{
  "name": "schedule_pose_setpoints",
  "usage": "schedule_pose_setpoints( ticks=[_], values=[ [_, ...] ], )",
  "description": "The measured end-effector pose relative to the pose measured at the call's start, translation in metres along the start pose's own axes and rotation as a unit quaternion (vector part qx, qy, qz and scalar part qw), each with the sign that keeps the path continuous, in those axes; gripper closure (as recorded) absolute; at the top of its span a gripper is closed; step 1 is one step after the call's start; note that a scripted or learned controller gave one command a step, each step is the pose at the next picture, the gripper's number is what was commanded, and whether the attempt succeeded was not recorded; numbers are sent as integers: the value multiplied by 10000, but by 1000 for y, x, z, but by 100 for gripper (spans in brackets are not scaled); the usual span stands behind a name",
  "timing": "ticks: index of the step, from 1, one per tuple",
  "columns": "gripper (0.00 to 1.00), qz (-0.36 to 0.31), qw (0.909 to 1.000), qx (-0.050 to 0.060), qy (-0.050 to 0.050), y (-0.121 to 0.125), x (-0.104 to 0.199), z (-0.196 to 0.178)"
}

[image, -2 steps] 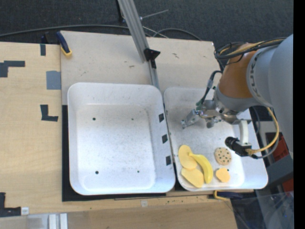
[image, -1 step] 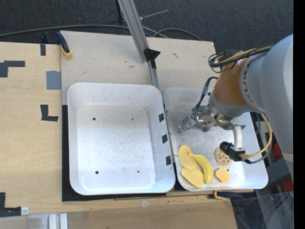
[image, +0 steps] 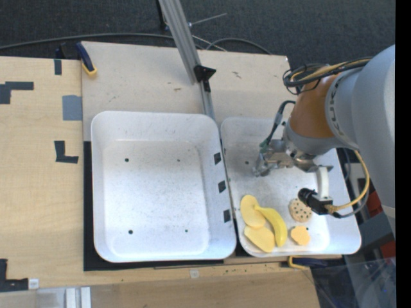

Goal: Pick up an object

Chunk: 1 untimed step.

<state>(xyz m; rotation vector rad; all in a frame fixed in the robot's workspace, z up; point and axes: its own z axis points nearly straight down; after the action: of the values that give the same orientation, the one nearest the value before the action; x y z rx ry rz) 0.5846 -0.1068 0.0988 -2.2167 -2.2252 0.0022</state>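
My arm [image: 350, 108] enters from the right, grey with the orange band above the wrist, and reaches over the right bin. The table [image: 38, 172] is light wood with dark tape marks on its left part; a pale board lies under the far side of the bins.

Two white bins, side by side and touching along their inner rims. Left bin [image: 103, 191]: a bare, speckled floor. Right bin [image: 343, 239]: holds all the objects, grouped at its near end.

A grey metal rail [image: 183, 40] runs from the top edge down to the junction of the bins.

My gripper [image: 262, 167] sits low over the far-middle floor of the right bin, pointing left. Whether its tips are apart or together I cannot tell; nothing is seen between them. It is well apart from the objects.

Object count, right bin: four yellow pieces, one speckled.
- Banana [image: 274, 224]: one, long axis running from upper left to lower right, curved.
- Yellow flat pieces: two, one [image: 252, 213] just left of the banana, one [image: 259, 238] at the near rim, both touching it.
- Small yellow-orange piece [image: 300, 236]: one, right of the banana.
- Speckled round piece [image: 297, 209]: one, just beside a black fitting on my cabling.
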Motion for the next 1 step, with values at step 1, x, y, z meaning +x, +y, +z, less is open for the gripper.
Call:
schedule_pose_setpoints(
  ticks=[1],
  values=[
    [100, 11, 10000, -20, 2, -3, 4, -43]
  ],
)
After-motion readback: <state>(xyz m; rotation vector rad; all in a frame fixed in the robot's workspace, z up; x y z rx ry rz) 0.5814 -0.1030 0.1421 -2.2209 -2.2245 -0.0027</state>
